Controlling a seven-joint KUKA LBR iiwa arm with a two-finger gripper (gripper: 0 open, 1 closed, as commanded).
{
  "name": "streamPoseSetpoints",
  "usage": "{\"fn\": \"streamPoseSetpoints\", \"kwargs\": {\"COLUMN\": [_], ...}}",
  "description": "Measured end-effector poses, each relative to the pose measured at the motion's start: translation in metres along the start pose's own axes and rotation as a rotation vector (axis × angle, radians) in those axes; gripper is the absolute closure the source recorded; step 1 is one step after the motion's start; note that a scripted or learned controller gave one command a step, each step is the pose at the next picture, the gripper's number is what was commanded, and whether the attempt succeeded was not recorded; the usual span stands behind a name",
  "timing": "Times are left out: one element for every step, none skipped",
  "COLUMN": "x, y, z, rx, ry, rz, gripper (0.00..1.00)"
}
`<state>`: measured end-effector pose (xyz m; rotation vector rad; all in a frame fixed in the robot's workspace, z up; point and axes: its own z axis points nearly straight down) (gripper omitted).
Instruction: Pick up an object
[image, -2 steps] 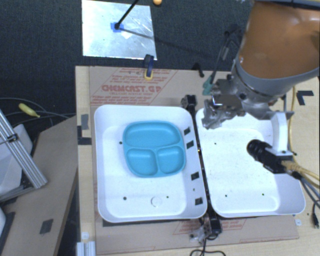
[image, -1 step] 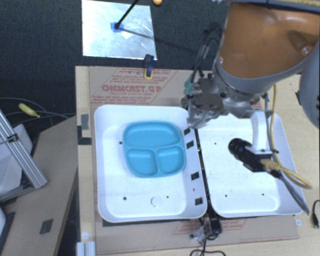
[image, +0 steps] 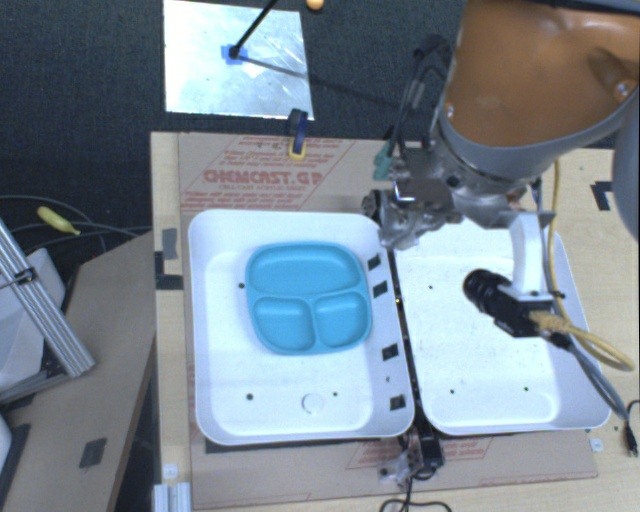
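Note:
A light blue plate (image: 305, 297) with three compartments lies flat in the middle of the left bin (image: 215, 400). My gripper (image: 401, 225) hangs over the far end of the divide between the two bins, just past the plate's far right corner. The wrist's metal body and the big orange band (image: 535, 65) cover most of it from above. I see nothing held in it.
The right bin (image: 480, 390) has a black cylinder on a white bracket (image: 505, 298) with a yellow cable hanging over it from the arm. Black clips (image: 390, 350) line the divide. Both bins sit on cardboard (image: 265, 165), with a shiny sheet (image: 235, 60) beyond it.

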<state>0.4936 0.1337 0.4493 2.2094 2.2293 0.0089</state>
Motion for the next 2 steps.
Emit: {"fn": "streamPoseSetpoints", "kwargs": {"x": [-0.07,0.016], "y": [-0.008,-0.007], "z": [0.055,0.069], "rx": [0.006,0.005], "ry": [-0.002,-0.001], "rz": [0.011,0.003], "gripper": [1.0,1.0]}}
